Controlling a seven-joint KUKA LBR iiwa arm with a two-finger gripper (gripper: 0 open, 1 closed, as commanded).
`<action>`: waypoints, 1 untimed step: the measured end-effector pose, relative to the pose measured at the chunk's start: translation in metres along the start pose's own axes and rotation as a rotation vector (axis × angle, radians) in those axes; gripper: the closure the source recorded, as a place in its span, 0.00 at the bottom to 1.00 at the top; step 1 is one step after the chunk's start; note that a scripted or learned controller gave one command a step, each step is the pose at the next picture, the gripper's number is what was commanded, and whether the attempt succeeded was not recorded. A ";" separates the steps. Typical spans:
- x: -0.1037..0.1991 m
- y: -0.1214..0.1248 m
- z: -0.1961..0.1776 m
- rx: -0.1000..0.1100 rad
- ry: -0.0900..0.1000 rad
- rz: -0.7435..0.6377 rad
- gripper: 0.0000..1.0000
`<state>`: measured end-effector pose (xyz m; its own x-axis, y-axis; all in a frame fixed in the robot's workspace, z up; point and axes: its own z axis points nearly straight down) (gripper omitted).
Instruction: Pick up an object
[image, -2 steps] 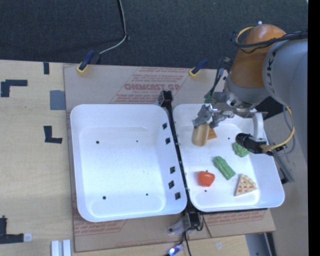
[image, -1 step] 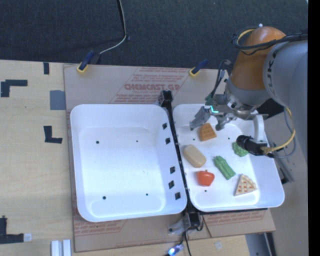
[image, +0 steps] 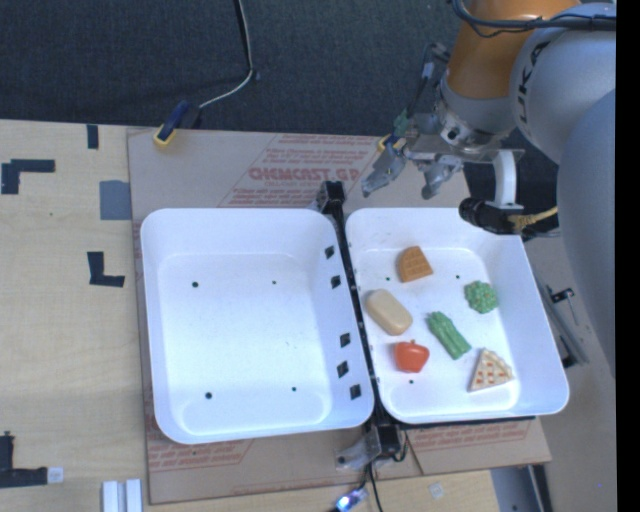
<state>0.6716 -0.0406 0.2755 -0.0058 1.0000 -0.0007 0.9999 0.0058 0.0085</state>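
end effector raised over the far rim of the right bin

nearest the camera, a black clamp (image: 372, 447) is seen at the front edge where the two white bins meet. in the right bin (image: 540, 400), five small objects are spread across the floor: a tan waffle wedge (image: 490, 371) lies closest to the front right corner, a red pepper (image: 410, 356) sits near the front left, and a green ridged vegetable (image: 449, 335) is laid at a slant between them. a beige bread roll (image: 388, 312) is placed just behind the pepper, close to the dividing wall, and a green broccoli floret (image: 481, 297) rests toward the right wall. farthest back in the bin, an orange-brown pastry (image: 414, 265) is found. the left bin (image: 165, 250) is set beside it on the cardboard-covered surface (image: 290, 170).

beyond the bins, the end effector (image: 410, 183) is held above the far rim of the right bin, its two fingers (image: 380, 180) spread apart with nothing between them (all objects lie on the bin floor, well apart from it). behind it, the grey arm with its orange band (image: 490, 60) is seen entering from the right. a yellow-and-blue clip (image: 172, 124) on a white cable lies at the far edge.
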 end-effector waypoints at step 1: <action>-0.070 -0.008 0.127 0.019 -0.001 0.011 0.00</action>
<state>0.6653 -0.1108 0.1483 0.0048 1.0000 -0.0022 0.9999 -0.0049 -0.0104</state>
